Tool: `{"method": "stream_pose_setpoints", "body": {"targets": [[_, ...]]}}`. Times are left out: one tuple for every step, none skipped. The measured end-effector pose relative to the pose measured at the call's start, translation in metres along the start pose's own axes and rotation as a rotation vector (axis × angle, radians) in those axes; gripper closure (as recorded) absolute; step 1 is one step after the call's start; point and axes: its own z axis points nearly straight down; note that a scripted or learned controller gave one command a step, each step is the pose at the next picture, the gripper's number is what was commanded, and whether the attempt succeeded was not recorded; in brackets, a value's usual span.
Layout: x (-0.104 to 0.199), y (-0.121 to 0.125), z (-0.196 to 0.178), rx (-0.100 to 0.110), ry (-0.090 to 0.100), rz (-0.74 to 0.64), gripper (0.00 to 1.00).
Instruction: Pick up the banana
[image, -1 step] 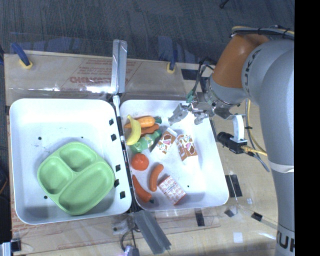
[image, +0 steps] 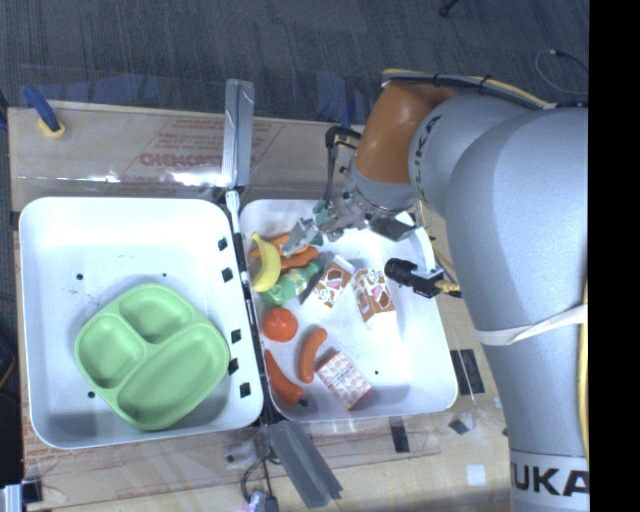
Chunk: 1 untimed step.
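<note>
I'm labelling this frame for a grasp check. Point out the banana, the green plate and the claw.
banana (image: 264, 266): camera view, middle of its yellow curve.
green plate (image: 150, 355): camera view, ridge between compartments.
claw (image: 312, 229): camera view, at its fingertips.

The two shallow white plastic bins (image: 60, 230) look smooth and faintly glossy; the green sectioned plastic plate (image: 152, 355) is matt; the grey arm casing (image: 510, 210) shines softly.

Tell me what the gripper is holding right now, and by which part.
Cannot be told. The gripper sits low in the right bin, just right of the banana, but its tip is too small and cluttered to show anything between the jaws.
</note>
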Motion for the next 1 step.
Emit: {"method": "stream_pose_setpoints", "body": {"targets": [[0.0157, 0.0048, 0.0197, 0.002, -0.008, 0.091, 0.00]]}}
